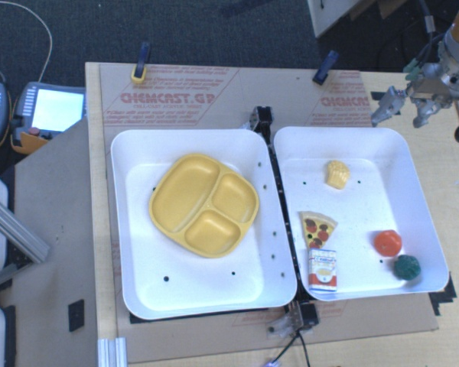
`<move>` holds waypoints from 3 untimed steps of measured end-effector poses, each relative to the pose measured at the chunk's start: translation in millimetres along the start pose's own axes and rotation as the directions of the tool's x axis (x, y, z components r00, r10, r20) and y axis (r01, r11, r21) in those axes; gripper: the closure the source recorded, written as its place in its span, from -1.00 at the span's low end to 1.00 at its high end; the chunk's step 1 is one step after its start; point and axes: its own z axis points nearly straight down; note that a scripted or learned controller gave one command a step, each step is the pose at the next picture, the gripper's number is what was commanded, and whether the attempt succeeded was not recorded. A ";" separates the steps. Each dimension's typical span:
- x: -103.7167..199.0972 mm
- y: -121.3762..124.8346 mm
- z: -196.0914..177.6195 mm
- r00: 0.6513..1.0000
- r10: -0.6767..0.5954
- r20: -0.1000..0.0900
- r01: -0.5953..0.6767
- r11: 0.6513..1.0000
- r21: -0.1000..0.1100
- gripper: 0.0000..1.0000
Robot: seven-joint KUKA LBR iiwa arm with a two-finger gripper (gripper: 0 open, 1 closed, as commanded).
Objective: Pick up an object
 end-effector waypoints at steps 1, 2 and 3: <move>1.1 1.7 -9.5 1.000 -0.003 0.002 0.003 1.000 -0.014 -1.00; -4.9 2.0 51.5 1.000 -0.002 0.001 0.002 1.000 -0.009 -1.00; -0.8 5.9 114.3 1.000 -0.005 0.001 0.005 1.000 -0.007 -1.00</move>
